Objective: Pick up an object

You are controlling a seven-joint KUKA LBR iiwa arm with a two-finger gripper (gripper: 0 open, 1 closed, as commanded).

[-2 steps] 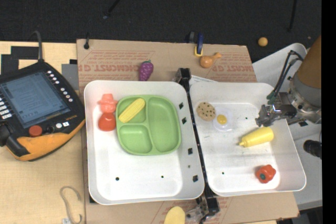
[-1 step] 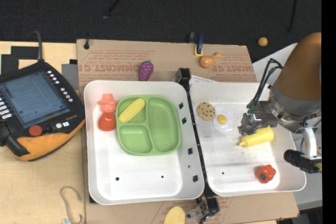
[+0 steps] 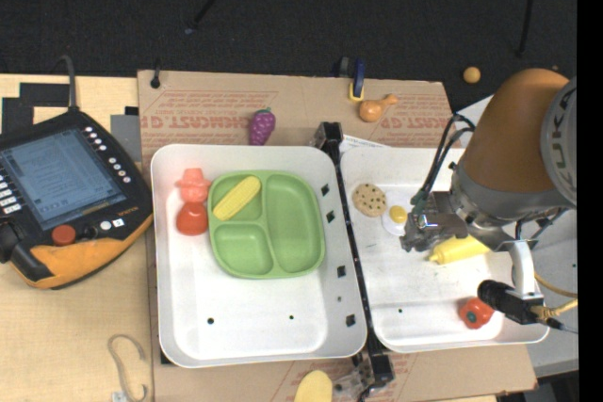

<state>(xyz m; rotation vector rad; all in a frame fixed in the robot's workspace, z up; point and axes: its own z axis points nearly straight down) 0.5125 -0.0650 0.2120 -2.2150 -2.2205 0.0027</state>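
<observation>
Single arm (image 3: pixel 528 146) entering from the right of the camera view, its broad orange band uppermost and the grey wrist section below it. The arm leans down and to the left, so the wrist points steeply downward. The dark gripper (image 3: pixel 417 235) hangs low beneath the wrist, with black cables looping alongside.
</observation>
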